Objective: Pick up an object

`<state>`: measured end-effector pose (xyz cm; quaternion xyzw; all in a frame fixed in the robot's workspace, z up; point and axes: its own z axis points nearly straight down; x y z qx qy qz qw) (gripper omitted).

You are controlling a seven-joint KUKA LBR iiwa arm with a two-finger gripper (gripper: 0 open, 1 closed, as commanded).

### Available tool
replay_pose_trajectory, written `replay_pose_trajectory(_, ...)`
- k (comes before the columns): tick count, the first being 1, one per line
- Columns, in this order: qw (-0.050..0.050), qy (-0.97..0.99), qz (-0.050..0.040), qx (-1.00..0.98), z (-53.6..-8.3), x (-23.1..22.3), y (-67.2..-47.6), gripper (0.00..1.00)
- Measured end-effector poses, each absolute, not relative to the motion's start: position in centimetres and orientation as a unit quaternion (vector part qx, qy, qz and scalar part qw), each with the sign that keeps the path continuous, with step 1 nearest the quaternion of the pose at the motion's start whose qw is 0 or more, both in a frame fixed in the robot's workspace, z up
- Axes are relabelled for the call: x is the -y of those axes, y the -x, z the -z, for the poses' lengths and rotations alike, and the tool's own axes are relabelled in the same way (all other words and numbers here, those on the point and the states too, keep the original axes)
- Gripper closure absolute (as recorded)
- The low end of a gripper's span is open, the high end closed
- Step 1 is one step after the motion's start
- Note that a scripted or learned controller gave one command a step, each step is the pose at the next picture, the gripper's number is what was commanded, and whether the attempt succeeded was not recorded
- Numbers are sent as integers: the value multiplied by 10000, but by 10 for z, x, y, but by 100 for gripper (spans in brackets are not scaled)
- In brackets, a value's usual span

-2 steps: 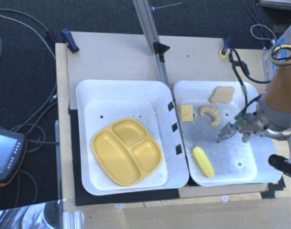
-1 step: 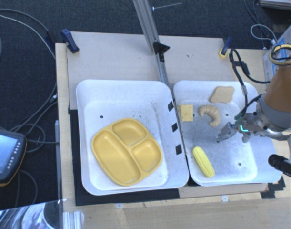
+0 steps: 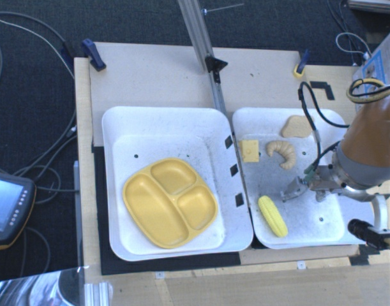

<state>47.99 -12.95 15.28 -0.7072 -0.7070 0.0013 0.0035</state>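
Lying low in the right bin, lower right of frame, the toy corn cob looks light, stiff, slick; grip across its middle. End effector hovers near it, its opening impossible to judge.

Arm: fat rounded body, orange-brown band above, grey collar below it. Metal wrist block under the collar with small silvery jaws sticking out from it. Black cable loops up behind the jaws along the arm. Yellow-black cable coils further back up the arm.
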Motion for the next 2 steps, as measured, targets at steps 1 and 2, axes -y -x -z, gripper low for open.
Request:
replay_pose_trajectory(1,42,7073,-18,7069,-90,132,-476,0)
replay_pose_trajectory(2,19,7070,1,7072,-92,131,-476,0)
